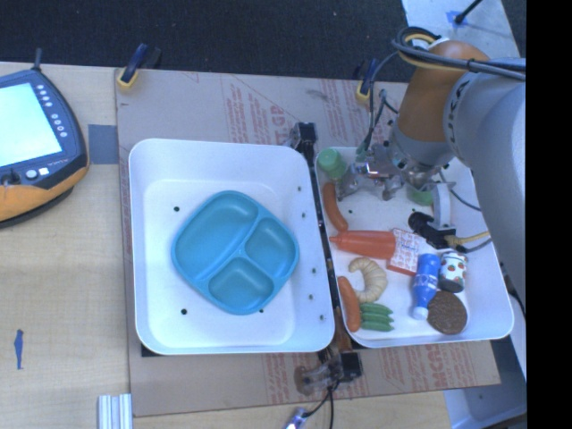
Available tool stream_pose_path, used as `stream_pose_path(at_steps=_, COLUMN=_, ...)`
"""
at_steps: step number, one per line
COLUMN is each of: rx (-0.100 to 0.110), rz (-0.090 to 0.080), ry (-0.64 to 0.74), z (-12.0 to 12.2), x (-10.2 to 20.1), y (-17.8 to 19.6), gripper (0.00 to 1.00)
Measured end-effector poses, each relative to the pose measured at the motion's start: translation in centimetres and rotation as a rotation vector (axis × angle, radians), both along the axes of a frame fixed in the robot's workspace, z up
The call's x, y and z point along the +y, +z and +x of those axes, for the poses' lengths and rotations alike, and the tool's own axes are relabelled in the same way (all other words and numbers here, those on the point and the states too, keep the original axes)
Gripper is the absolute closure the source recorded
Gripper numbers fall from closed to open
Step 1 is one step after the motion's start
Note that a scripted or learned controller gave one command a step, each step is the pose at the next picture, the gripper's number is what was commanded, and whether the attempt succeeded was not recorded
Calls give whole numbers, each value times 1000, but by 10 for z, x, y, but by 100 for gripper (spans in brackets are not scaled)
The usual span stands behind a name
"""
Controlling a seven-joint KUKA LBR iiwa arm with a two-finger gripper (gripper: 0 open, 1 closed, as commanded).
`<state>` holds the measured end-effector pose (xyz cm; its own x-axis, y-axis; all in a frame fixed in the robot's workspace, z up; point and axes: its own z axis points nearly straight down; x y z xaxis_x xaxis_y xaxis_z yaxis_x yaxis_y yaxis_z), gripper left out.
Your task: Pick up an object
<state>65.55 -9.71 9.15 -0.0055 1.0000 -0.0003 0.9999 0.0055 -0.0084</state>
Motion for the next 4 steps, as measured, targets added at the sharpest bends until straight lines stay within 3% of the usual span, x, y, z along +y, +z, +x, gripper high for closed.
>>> stream_pose_path(at_steps=1, rx=3, rz=0, ry=2, z=0, x=-1, y=10, gripper=100)
stream_pose_path(at_steps=2, rx=3, rz=0, ry=2, z=0, x=-1, y=10, gripper=0)
stream_pose_path(at_steps=3, rx=5, rz=-1, ry=3, z=0, x=-2, y=20, gripper=100)
stream_pose_path(at_steps=4, rx=6, rz=-1, ry=3, z=0, x=-2, y=20, gripper=0)
